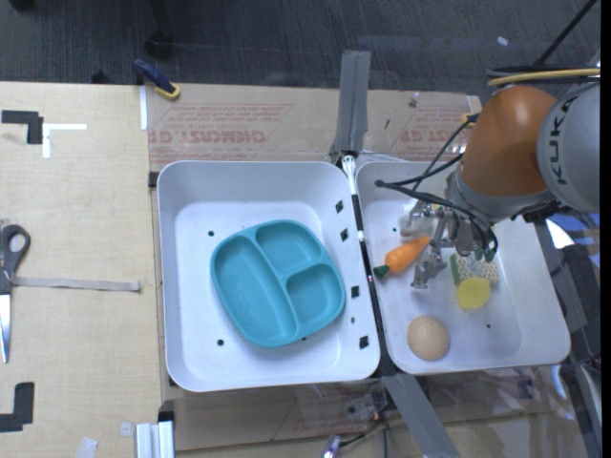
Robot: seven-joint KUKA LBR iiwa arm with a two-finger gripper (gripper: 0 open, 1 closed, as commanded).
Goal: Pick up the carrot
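Note:
The orange carrot [405, 256] with a green stem end lies in the right white bin [535, 342], near its left wall, tilted with the stem toward the lower left. My gripper [430, 260] hangs just to the carrot's right, its tips next to the thick orange end. The grey arm with its orange band [506, 141] covers the bin's upper right part.
A yellow object [474, 294] beside a speckled sponge-like piece [477, 268] and a tan egg-shaped object [428, 338] also lie in the right bin. The left bin [191, 351] holds a blue divided plate [279, 282]. Scissors [8, 256] rest on the bench at far left.

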